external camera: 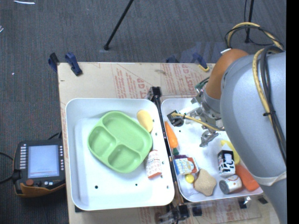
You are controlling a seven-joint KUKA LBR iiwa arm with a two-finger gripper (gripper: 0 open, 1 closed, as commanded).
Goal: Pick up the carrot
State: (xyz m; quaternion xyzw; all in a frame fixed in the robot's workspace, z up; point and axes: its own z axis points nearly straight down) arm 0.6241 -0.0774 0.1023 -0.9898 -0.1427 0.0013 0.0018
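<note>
- A grey handheld control pendant with a pale screen [39,162] sits on the dark carpet, well apart from the bench's left edge.
- The left white shallow bin [79,190] has plenty of bare floor along its left and bottom sides.
- A light green three-compartment plastic tray [120,141] lies tilted in the middle of that bin.
- A pale yellow lemon-shaped toy [145,120] rests just beside the tray's upper right corner.
- A small white bottle with a red label [153,164] lies near that bin's right wall, just below the tray.
- The slender orange carrot [171,134] lies in the right white shallow bin [187,197], tight along its left wall, next to the divide between the bins, with little room on its left.
- Below the carrot a small printed carton [184,164], a tan bread-shaped piece [205,182], a black and white can [226,162] and a silver can [231,185] crowd the lower part.
- The tool [205,125] hangs over the right bin's upper middle, apart from the carrot; from here I cannot tell how wide it stands or whether it grips anything.
- The grey arm [254,120] covers the bin's right edge.
</note>
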